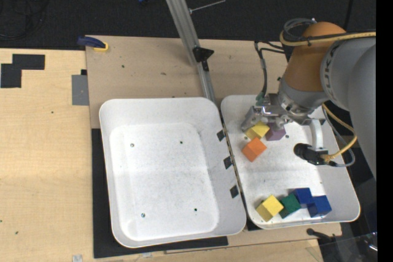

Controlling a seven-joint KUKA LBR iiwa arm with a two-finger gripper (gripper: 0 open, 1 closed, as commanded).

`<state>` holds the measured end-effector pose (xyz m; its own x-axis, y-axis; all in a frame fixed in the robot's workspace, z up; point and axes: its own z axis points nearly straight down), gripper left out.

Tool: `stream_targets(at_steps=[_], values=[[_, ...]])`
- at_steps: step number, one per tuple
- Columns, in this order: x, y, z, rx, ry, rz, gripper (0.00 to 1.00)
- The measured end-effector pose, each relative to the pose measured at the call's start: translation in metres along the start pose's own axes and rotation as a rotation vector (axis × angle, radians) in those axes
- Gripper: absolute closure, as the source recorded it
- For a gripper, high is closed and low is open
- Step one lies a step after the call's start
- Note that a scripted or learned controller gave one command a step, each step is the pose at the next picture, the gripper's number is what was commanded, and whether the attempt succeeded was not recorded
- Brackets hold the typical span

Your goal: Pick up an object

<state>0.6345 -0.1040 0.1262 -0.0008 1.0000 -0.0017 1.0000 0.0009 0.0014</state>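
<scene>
**A:** Two white bins sit side by side; where is the gripper (265, 116)?

**B:** Low over the right bin (344, 208), at its far end. A yellow block (258, 131) lies right under the fingertips, with a purple block (276, 134) touching it on the right and an orange block (253, 149) just in front.

**A:** Does it have hold of anything?

**B:** I cannot tell. The wrist hides the tips, and the yellow block's far side is lost beneath them.

**A:** How does that block lie?

**B:** Turned cornerwise to the bin walls; it looks about cubic, so no long axis.

**A:** Anything else?

**B:** At the near end, well apart, a yellow cube (268, 207), a green block (288, 204) and blue blocks (312, 201) cluster together. The left bin (116, 113) is beside it.
</scene>
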Motion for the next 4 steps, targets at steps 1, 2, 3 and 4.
stream_targets(at_steps=[1, 2, 3, 4], values=[[-0.001, 0.006, 0.004, -0.020, -0.003, 0.003, 0.00], [-0.003, 0.005, -0.003, -0.019, -0.004, 0.009, 1.00], [0.002, -0.001, -0.055, 0.000, 0.002, 0.001, 1.00], [0.004, 0.002, -0.118, -0.003, 0.001, 0.000, 1.00]])
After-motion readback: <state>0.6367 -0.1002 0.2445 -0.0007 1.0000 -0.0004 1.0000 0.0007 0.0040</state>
